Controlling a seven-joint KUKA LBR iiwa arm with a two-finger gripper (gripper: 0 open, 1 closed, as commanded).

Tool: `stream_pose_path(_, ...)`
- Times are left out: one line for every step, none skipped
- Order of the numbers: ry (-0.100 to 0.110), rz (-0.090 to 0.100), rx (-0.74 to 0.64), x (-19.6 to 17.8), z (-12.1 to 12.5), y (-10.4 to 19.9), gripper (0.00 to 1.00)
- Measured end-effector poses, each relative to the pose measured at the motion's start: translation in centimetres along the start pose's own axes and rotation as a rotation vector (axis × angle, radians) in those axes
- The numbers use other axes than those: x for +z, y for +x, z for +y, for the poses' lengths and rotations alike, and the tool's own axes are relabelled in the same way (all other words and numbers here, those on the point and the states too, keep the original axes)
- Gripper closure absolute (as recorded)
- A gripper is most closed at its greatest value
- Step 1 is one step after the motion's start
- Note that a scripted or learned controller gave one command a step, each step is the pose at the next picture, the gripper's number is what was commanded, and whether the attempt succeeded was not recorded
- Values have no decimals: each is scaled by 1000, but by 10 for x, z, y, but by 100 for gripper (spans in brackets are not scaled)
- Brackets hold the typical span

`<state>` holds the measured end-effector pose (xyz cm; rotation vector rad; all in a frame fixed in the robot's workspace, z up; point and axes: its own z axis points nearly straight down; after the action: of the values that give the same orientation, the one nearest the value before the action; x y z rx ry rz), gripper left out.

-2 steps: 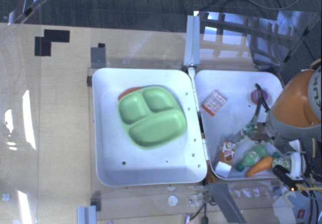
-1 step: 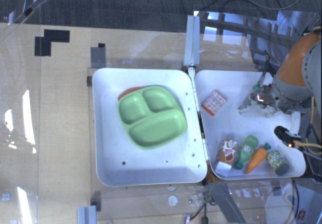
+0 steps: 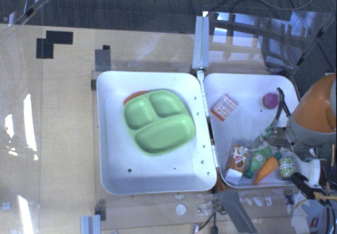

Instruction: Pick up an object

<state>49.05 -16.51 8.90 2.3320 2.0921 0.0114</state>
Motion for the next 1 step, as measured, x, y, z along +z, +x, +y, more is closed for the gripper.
stream_pose_path(-11, 1, -4, -12, 5, 2, 100)
